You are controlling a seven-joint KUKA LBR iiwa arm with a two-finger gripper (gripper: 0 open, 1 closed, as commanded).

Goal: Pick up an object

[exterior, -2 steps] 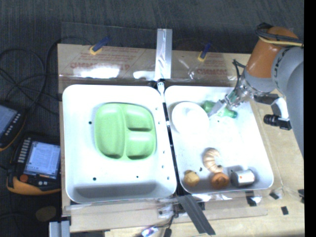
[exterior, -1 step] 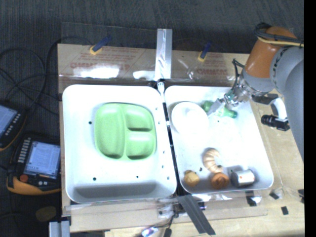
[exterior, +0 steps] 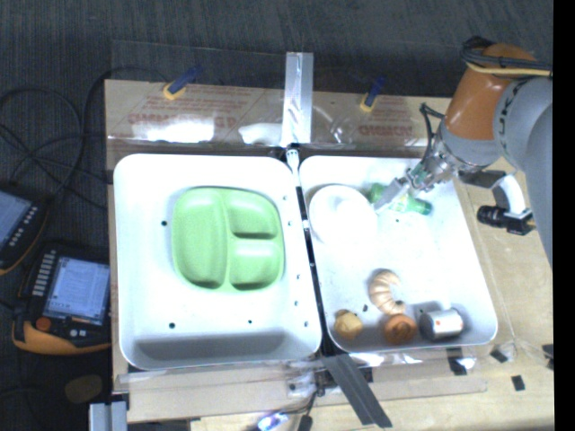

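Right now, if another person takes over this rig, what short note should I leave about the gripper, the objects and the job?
Gripper: low in the right bin, near its far side, touching or just over a green object. I cannot tell if that object is between the fingers.
Right bin, other things: a white plate left of the gripper; at the near edge a curved tan piece, two small brown round items and a silver cylinder.
Left bin: a green divided tray.
Done: nothing visibly lifted.
Left: secure one object and raise it.
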